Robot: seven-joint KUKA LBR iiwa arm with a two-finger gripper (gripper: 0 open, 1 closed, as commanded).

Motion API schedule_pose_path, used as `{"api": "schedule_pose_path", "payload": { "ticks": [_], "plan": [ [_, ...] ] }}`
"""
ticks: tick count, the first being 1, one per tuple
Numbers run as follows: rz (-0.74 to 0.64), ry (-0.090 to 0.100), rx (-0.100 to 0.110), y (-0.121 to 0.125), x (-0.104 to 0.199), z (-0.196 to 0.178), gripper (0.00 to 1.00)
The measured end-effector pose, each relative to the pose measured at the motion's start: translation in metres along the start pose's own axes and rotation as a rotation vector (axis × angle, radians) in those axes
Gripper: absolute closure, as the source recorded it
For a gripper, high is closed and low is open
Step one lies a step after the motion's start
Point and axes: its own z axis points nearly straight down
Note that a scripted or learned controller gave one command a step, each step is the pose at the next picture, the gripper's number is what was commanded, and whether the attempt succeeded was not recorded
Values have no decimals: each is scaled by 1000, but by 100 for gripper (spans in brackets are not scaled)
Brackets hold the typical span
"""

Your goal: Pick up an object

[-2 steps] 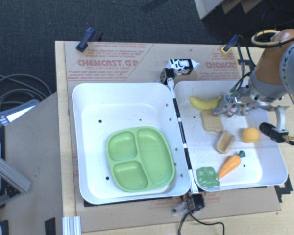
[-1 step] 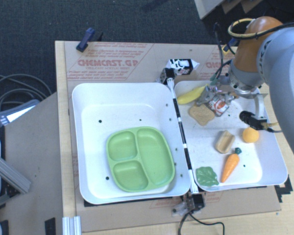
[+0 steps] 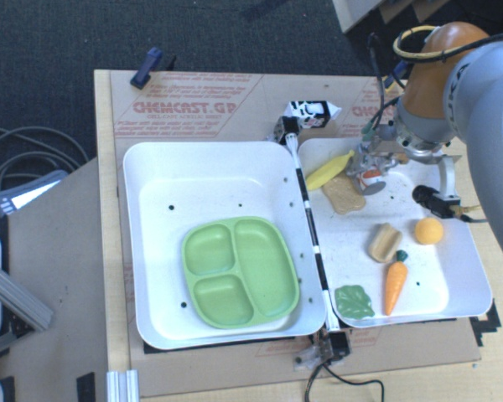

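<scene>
The pick looks barely begun: nothing is lifted, and every object lies on a bin floor.

The arm point(image 3: 453, 65) reaches in from the right, and the gripper point(image 3: 370, 172) hangs low over the far left part of the right bin point(image 3: 461, 296). It sits just beside the right end of the banana point(image 3: 329, 172) and just far of the slice of bread point(image 3: 344, 195). Whether it touches either one I cannot tell. The gripper is small and cluttered at this angle, so I also cannot tell whether it is open or closed, and nothing can be seen held in it.

The banana lies at a slant near the wall between the two bins, and its near side meets or overlaps the slice of bread. These two are the likeliest targets, judging by where the gripper is.

The other objects in the right bin are well apart from the gripper:
- A bread roll point(image 3: 385, 242) lies near the middle.
- An orange point(image 3: 429, 231) lies to the right of the roll.
- A carrot point(image 3: 395, 285) lies nearer, with its leafy end pointing far.
- A green leaf point(image 3: 353, 301) lies in the near left corner.

The left bin point(image 3: 159, 182) holds a green divided plate point(image 3: 239, 270).

What is left is nearly all of the task: closing on one object, getting a firm hold and raising it clear of the bin. Because the banana and bread lie so close together, a grab here may catch both or push one aside.
</scene>
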Motion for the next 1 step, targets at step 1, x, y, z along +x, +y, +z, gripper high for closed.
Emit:
{"api": "schedule_pose_path", "payload": {
  "ticks": [1],
  "plan": [
    [0, 3, 2, -35, 54, -88, 100]
  ]
}}
